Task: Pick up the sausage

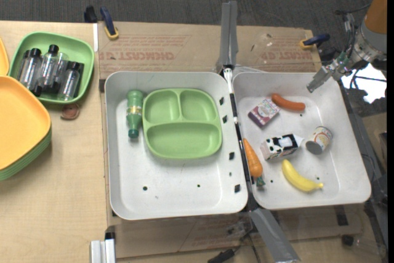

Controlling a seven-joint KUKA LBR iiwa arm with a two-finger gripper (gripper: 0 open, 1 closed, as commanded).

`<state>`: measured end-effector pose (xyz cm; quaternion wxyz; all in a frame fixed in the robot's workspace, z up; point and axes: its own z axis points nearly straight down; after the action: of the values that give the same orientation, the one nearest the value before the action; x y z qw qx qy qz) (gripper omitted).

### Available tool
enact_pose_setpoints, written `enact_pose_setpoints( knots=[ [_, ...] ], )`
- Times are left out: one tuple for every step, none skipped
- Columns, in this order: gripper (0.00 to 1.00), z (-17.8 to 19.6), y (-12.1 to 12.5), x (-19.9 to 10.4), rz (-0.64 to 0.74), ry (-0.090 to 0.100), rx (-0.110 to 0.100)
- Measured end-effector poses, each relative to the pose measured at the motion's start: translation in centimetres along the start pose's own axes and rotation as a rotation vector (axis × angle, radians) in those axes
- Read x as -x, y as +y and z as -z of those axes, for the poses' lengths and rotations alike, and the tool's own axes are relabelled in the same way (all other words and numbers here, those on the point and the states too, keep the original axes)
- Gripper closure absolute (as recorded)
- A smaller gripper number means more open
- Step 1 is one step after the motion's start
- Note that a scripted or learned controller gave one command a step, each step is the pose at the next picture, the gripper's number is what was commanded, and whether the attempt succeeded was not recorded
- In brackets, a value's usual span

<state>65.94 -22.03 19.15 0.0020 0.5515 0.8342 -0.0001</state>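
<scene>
Sausage (pixel 288 102) beside pink carton (pixel 264 113), label unreadable

Both bins (pixel 117 151) were seen to be white. The sausage (pixel 288 102) was coloured orange-red, the banana (pixel 300 177) yellow, and the carrot (pixel 253 159) orange with a green tip. A black-and-white cow pattern was borne by the small carton (pixel 281 146). The divided plate (pixel 182 123) and the bottle (pixel 134 113) were green. Orange plates (pixel 21 126) were stacked at the left, and the table (pixel 52 206) was tan.
</scene>
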Motion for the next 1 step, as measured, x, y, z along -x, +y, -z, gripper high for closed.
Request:
enact_pose_setpoints(
  knots=[
    [0.00, 1.14, 0.82, -1.78, 0.428, 0.001, 0.001]
  ],
)
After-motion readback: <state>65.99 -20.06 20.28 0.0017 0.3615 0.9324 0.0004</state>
